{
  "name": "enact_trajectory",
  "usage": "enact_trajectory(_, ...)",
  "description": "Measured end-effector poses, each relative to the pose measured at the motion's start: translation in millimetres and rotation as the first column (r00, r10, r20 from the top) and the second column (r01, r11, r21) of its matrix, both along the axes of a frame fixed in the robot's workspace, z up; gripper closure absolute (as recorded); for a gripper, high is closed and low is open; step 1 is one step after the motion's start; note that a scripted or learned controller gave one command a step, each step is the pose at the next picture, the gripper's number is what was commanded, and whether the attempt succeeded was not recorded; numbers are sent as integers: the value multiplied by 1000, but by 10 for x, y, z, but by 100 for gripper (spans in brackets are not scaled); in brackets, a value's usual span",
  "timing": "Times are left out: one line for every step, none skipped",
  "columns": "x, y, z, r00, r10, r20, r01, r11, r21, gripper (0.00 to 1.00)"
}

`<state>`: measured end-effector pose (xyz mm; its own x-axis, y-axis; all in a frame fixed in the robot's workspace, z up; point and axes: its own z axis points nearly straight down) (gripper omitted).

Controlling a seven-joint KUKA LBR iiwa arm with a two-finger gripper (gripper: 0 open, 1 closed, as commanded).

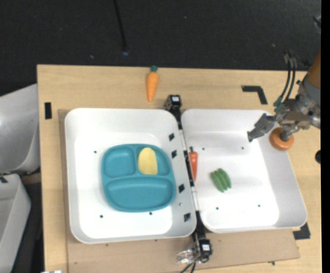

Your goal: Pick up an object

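Camera view: end effector point(265, 131) above right bin point(284, 209), green object point(221, 180) apart.

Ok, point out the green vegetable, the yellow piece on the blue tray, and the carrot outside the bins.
green vegetable point(221, 180), camera view, its middle
yellow piece point(148, 161), camera view, its centre
carrot point(152, 85), camera view, orange body

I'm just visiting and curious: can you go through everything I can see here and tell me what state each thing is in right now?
Gripper: over the right bin's far right edge, nothing seen between its fingers.
Orange piece: by the gripper at the bin's right rim.
Green toy: lying in the right bin.
Red toy: lying against the divide between bins.
Yellow toy: lying in the blue tray.
Tray: flat in the left bin.
Carrot: lying on the bench, outside the bins.
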<state>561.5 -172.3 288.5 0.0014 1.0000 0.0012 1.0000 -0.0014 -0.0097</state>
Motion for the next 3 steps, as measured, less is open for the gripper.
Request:
enact_trajectory(18, 2, 58, 1000, 2, 11, -2, 1000, -2, 0)
enact_trajectory(-40, -49, -387, 1000, 1, 8, -1, 1000, -2, 0)
enact_trajectory(-105, -50, -1005, 1000, 1, 5, -1, 1000, -1, 0)
